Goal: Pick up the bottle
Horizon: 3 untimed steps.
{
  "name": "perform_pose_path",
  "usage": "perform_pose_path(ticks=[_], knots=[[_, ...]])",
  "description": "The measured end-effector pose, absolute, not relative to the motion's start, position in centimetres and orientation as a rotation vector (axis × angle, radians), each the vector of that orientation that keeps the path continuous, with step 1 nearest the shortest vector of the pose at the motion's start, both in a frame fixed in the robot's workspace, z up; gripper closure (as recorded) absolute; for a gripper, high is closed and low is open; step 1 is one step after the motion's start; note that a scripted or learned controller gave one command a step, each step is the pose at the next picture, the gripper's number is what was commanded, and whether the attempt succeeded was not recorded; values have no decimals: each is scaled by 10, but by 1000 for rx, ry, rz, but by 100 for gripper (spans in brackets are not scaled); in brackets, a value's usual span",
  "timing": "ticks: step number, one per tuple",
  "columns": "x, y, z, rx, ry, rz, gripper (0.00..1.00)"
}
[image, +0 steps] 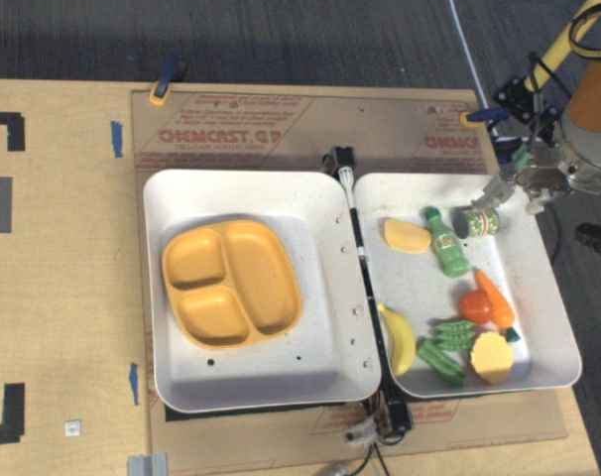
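Note:
The green bottle (446,246) lies in the right bin (539,266), near its far middle, with its cap pointing toward the back. My gripper (482,218) hangs just to the right of the bottle's neck, low over the bin's far right part. A small gap shows between gripper and bottle. The bottle rests on the bin floor, with nothing around it.
A yellow slice (407,236) lies just left of the bottle. A carrot (496,294), a tomato (475,307), a banana (401,338), green vegetables (443,349) and a yellow fruit (491,357) crowd the bin's near part. The left bin (172,196) holds a yellow divided plate (231,281).

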State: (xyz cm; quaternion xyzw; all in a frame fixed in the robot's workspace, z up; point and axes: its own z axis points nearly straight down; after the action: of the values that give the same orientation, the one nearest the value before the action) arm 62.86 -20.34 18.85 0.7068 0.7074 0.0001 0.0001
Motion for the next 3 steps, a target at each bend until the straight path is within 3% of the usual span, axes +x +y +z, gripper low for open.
perform_pose_path(ticks=[1, 2, 3], knots=[[622, -178, 105, 2570, 1806, 0, 0], [575, -110, 86, 2656, 1678, 2, 0], [527, -14, 184, 2788, 1452, -2, 0]])
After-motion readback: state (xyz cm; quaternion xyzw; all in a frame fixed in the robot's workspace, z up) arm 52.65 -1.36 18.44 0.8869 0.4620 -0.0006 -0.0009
